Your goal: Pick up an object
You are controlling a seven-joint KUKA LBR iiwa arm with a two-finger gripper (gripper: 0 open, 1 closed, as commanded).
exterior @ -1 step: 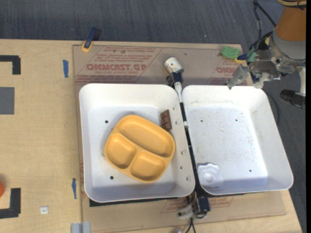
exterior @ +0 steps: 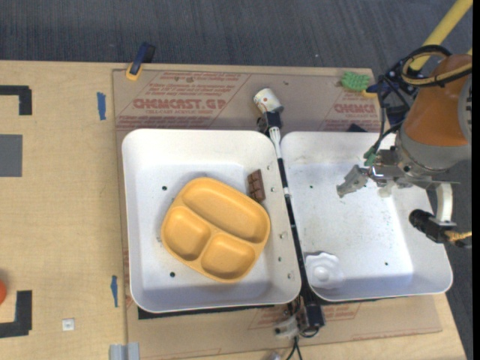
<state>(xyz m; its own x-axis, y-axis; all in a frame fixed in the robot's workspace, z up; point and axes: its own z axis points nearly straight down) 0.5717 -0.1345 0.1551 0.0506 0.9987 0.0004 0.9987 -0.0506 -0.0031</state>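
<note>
A small white object (exterior: 322, 267) is lying near the front-left corner of the right bin (exterior: 420, 276), the likeliest pick here. The gripper (exterior: 351, 182) is hovering over that bin's rear half, well apart from it, fingers looking spread and holding nothing. It should be centring over the object before descending, keeping off the bin wall. The yellow divided tray (exterior: 216, 228) is filling the left bin (exterior: 150, 156)
</note>
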